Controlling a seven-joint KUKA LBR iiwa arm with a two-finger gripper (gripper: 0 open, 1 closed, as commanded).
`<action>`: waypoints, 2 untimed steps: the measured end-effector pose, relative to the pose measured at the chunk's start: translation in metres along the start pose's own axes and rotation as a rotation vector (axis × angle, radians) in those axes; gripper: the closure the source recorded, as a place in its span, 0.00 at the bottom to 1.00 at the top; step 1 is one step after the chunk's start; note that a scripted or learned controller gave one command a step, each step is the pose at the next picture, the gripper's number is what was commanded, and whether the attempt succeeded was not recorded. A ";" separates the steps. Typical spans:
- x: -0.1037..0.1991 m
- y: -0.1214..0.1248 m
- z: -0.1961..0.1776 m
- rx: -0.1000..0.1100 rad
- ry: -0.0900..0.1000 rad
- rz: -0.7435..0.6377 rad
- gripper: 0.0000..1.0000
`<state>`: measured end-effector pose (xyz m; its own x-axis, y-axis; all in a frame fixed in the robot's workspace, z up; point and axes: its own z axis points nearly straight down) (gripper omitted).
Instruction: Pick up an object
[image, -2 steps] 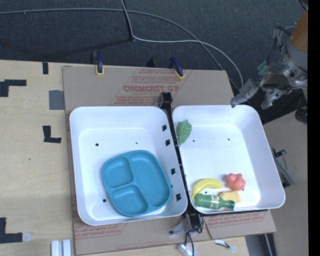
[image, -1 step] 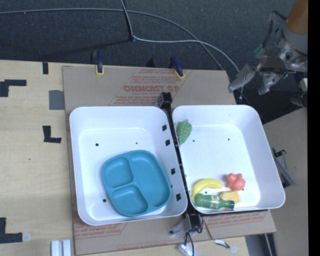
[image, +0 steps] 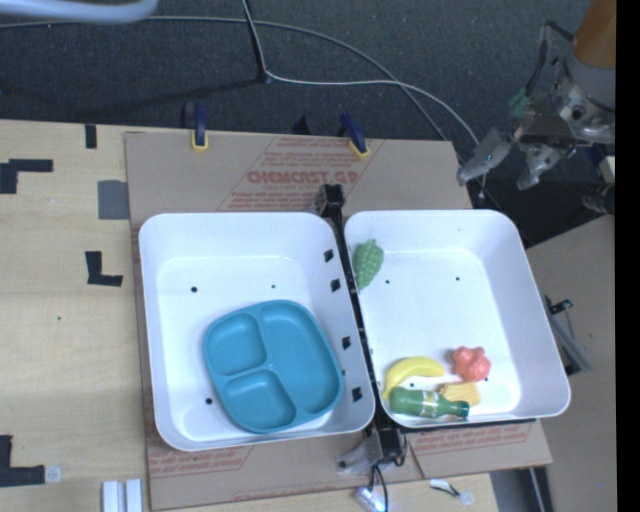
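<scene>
Arm raised clear of the bins, at the upper right of the bench.

The claw (image: 505, 165) is seen above and beyond the far right corner of the right bin (image: 500, 240), with the orange-banded wrist (image: 598, 40) angled up and to the right behind it. How wide it stands cannot be told. Nothing is seen held. Below and to the left of the claw, a green bumpy object (image: 368, 262) lies against the bin's left wall. Well below the claw, near the front edge, a yellow banana (image: 414, 371), a red object (image: 470, 362) and a green bottle (image: 428, 403) are clustered together. Far to the lower left, a blue divided plate (image: 270, 365) rests in the left bin (image: 160, 300).
</scene>
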<state>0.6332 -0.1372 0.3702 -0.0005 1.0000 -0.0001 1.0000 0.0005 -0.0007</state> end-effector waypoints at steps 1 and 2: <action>0.025 -0.042 0.082 0.005 0.001 -0.001 0.00; 0.057 -0.003 0.079 0.000 0.001 -0.003 0.00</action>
<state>0.6299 -0.0807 0.2908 -0.0031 1.0000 0.0006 1.0000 0.0031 -0.0008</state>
